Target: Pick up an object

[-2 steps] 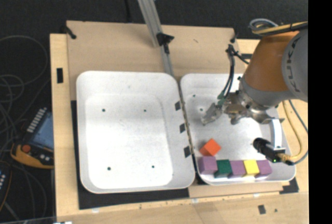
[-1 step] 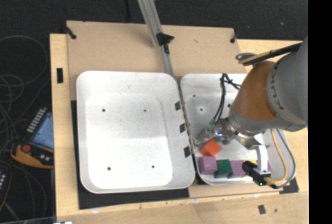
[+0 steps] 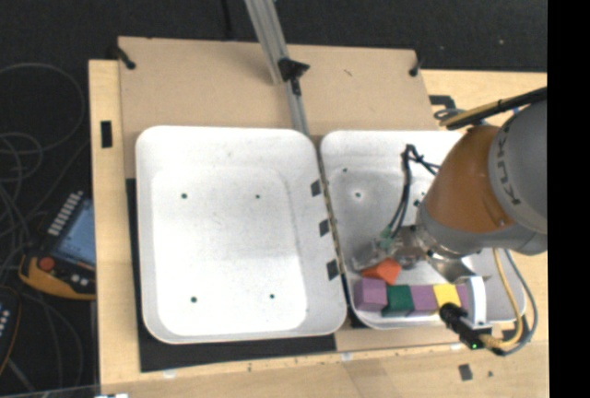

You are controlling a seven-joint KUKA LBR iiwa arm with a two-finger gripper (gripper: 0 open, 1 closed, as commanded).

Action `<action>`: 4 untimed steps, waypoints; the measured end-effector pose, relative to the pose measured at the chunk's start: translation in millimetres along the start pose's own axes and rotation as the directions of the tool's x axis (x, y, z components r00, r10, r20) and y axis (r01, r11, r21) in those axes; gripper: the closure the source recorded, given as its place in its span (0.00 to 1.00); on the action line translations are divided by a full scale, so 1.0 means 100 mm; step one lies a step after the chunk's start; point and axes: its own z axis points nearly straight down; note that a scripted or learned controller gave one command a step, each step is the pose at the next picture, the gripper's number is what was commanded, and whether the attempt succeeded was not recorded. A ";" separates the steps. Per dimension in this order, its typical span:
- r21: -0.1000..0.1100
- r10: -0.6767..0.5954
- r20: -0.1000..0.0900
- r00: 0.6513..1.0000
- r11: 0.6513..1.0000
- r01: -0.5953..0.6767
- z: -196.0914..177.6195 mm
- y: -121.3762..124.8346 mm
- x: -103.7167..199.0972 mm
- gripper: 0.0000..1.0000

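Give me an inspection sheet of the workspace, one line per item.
Surface: two white bins, left bin and right bin, on a wooden bench.
Job's things: orange piece, purple block, green block, yellow block at the right bin's near edge.
Clutter: nothing seen.
Grippers: pincer low over the orange piece; grasp hidden.
Cables: black cable along the arm.
Surroundings: handheld controller, dark floor.

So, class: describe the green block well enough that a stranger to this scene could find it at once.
Start at the right-hand bin, the one the arm reaches over. Along its near edge sits a short row of coloured blocks. The green block lies in that row between two purple ones, with an orange piece just behind; it is the only green thing there.
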 end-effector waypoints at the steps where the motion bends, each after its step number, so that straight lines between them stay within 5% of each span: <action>1: 0.011 0.002 -0.001 1.000 1.000 -0.002 -0.03 -0.12 0.04 0.00; 2: 0.007 0.005 0.000 1.000 1.000 -0.005 -0.13 -0.11 0.04 1.00; 3: 0.004 -0.011 -0.004 1.000 1.000 0.011 -1.01 -0.09 0.99 1.00; 4: 0.009 -0.009 -0.003 1.000 1.000 0.009 -0.96 0.46 1.54 1.00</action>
